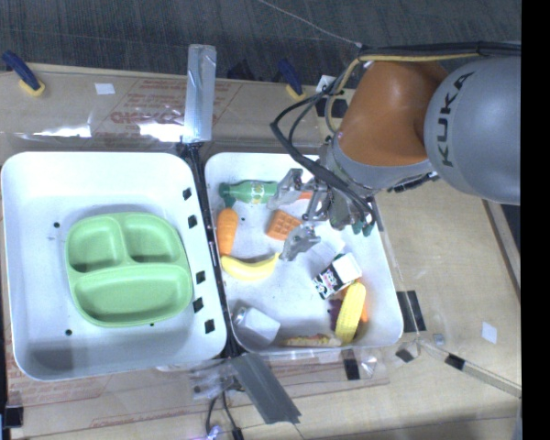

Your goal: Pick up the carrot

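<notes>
Approach is the step in hand, as I judge it: nothing is sitting between the fingers, and the carrot (227, 230) is lying untouched on the floor of the right bin (385, 273), close against its left wall.

Starting at the left, the left bin (18, 246) is holding a green divided plate (126, 269) and nothing is resting in the plate's compartments. Moving across the divider, the right bin is carrying the clutter. The carrot is lying roughly upright in the frame, with a green bottle (249, 191) just above it and a banana (249, 266) just below, its end nearly touching the carrot's lower tip. Further right, an orange waffle-textured block (281, 224) is sitting near the gripper (304, 218), which is hovering over the bin's upper middle with its fingers looking parted a little; the gap is hard to read against the clutter. Below that, a small black-and-white box (336, 274), a yellow corn-like piece (350, 310) and a pale wrapped object (257, 323) are lying along the lower part.

The next move is calling for a shift leftward past the block, then a descent aligned across the carrot's narrow width, keeping clear of the bin wall and the banana.
</notes>
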You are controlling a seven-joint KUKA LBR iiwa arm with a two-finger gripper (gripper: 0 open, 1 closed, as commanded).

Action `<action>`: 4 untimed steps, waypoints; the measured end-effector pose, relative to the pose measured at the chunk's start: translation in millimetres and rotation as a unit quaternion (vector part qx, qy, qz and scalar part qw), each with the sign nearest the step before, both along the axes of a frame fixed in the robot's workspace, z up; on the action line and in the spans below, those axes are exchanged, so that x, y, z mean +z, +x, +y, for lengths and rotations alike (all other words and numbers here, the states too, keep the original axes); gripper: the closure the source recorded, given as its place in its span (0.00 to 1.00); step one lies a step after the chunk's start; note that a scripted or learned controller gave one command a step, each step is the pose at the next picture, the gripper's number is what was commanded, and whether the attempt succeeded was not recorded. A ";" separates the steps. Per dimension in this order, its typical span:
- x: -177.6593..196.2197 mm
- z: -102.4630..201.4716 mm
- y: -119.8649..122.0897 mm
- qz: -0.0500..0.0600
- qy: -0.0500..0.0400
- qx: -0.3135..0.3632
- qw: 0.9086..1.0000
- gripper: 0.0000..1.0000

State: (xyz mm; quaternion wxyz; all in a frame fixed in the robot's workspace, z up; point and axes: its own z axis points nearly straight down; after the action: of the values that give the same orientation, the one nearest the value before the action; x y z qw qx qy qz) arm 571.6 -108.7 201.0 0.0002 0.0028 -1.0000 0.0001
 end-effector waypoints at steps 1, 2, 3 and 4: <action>-109.2 7.8 3.6 0.000 -0.001 0.122 0.993 0.00; -98.2 10.6 5.3 -0.001 -0.001 0.126 0.992 1.00; -5.9 76.4 62.4 -0.004 0.001 -0.057 0.998 1.00; -84.9 213.5 30.2 0.001 0.001 0.063 0.998 1.00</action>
State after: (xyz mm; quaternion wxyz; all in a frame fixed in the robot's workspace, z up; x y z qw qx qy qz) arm 601.9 104.9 116.1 0.0010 0.0660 -0.9978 -0.0004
